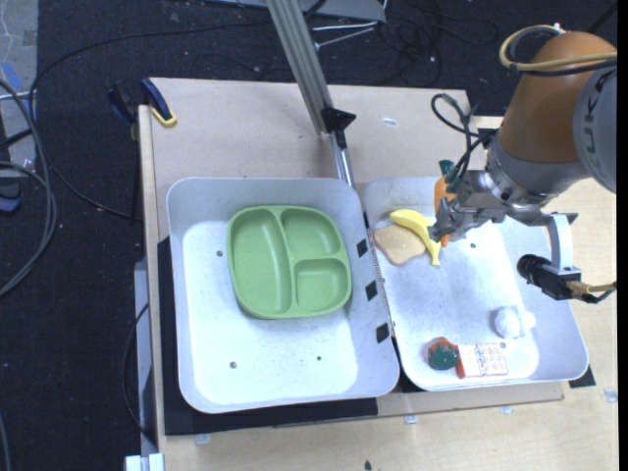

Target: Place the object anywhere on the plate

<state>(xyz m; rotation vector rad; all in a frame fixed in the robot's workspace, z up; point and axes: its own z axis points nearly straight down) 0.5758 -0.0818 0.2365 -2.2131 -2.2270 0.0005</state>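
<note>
Judging from the layout, little of the task is done: the green plate (290, 261) in the left bin (196, 361) carries nothing. The banana (416, 231) is seen in the right bin (549, 361), on a tan slice (393, 246), with the gripper (439, 239) at its end. A grasp cannot be confirmed; lifting and carrying across are left.

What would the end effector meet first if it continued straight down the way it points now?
Most likely the banana, whose right end lies just under the end effector. The height above it is unclear from this slanted view.
</note>
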